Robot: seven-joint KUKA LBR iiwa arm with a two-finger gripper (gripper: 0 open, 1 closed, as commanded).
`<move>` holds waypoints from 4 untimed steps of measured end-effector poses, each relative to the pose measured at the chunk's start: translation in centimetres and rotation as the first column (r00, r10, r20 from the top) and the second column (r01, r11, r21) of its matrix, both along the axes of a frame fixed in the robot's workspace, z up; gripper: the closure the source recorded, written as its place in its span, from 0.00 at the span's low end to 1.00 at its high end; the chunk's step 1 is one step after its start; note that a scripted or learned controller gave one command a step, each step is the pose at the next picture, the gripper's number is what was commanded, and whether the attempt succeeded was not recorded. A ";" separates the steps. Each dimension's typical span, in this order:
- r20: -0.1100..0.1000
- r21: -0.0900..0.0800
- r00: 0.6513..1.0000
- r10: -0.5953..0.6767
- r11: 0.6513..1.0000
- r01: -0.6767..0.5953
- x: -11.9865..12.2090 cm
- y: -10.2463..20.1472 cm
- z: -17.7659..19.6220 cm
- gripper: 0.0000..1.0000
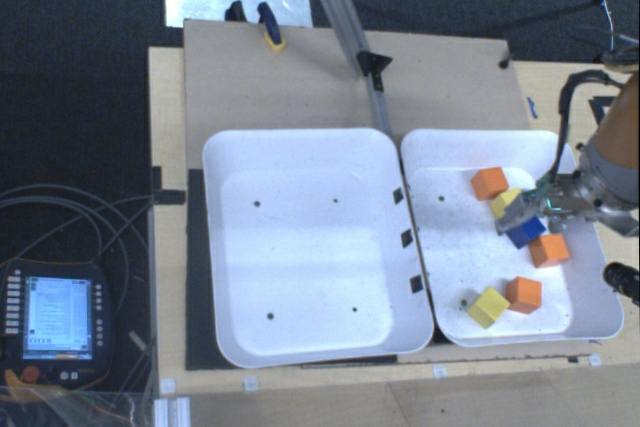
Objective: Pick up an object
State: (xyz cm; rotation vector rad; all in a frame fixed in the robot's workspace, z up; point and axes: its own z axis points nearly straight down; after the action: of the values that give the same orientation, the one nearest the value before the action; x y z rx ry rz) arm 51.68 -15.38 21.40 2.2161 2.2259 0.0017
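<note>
Several small blocks lie in the right bin (585, 320). An orange cube (489, 182) sits toward the back, with a yellow block (505, 203) just in front of it. A blue block (525, 233) and an orange block (550, 250) lie close together by the bin's right side. Another orange cube (523, 294) and a yellow cube (489, 306) rest near the front. My gripper (524, 215) reaches in from the right and hangs low between the yellow block and the blue block, partly covering both. Whether it touches either block is unclear.
The left bin (310, 245) adjoins the right one along a seam with black clips. A grey pole (340, 0) slants over the board behind the bins. A teach pendant (55, 315) with cables lies at the far left.
</note>
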 end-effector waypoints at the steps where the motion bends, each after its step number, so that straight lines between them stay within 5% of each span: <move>1: 0.001 0.000 1.000 -0.001 1.000 0.001 0.0 0.0 0.0 0.00; 3: -0.005 0.001 1.000 -0.003 1.000 0.003 -0.5 0.0 -9.9 0.00; 4: -0.001 0.000 1.000 -0.002 1.000 0.002 -0.5 -0.1 -10.8 0.00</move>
State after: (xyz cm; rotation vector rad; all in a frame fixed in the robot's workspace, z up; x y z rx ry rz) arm 51.23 -15.43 10.57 2.2187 2.2243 0.0000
